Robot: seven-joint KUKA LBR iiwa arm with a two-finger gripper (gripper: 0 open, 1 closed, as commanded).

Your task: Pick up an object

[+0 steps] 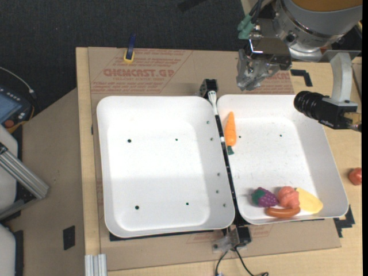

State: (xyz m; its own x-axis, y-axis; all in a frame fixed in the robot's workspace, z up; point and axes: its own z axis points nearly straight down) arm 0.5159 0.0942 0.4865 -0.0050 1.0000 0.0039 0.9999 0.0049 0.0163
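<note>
Gripper [253, 79]: poised above right bin's [322, 148] far rim; finger state can't be told.
Carrot [230, 129]: laid by the divider.
Grapes [265, 197], sausage [282, 212]: clustered near corner.
Left bin [115, 154]: set on cardboard [149, 68].

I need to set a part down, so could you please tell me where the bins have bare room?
The left bin is bare. In the right bin, the middle is free between the carrot and the toy cluster, which crowds the near corner.
</note>
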